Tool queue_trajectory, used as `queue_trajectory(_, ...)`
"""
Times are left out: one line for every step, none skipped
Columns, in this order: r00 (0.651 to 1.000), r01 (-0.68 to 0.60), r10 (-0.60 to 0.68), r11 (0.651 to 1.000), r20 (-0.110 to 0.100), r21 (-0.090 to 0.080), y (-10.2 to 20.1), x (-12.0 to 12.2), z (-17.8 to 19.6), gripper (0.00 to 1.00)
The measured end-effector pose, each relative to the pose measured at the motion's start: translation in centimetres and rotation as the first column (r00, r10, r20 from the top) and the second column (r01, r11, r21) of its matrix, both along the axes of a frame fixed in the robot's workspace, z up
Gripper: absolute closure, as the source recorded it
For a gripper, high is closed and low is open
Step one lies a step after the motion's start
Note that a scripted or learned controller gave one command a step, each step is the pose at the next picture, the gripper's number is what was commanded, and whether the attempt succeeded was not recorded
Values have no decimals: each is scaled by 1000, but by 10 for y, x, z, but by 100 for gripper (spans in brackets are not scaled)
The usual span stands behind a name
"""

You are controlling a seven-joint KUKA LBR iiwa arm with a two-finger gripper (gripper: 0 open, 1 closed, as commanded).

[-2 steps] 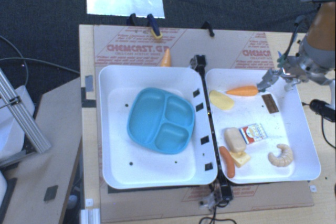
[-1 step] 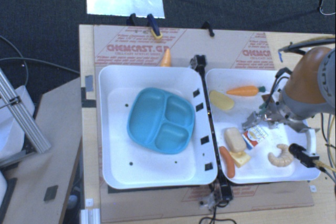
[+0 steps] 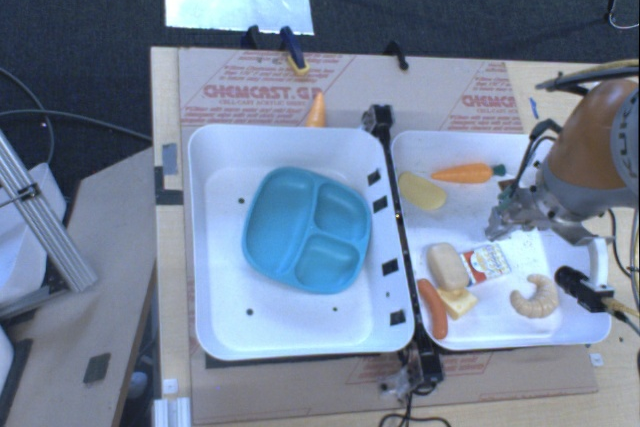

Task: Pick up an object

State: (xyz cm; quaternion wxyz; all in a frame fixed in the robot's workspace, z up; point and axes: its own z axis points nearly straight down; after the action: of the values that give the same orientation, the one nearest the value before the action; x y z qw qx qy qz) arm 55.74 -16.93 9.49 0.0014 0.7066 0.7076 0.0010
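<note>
My gripper reaches in from the right and hangs low over the right bin, just above a small red-and-white packet. Around it lie an orange carrot at the back, a pale yellow oval piece, a tan bread roll, a red sausage, a yellow cheese wedge and a beige croissant-shaped piece. Nothing is visibly lifted off the bin floor.
The left bin holds a blue divided plate. A black hinge strip runs between the bins. An orange cone stands behind the left bin. The grey and orange arm covers the right bin's far right corner.
</note>
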Motion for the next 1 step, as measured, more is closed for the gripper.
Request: queue_trajectory(1000, 4, -4, 1000, -6, 2, -1, -69, -11, 100)
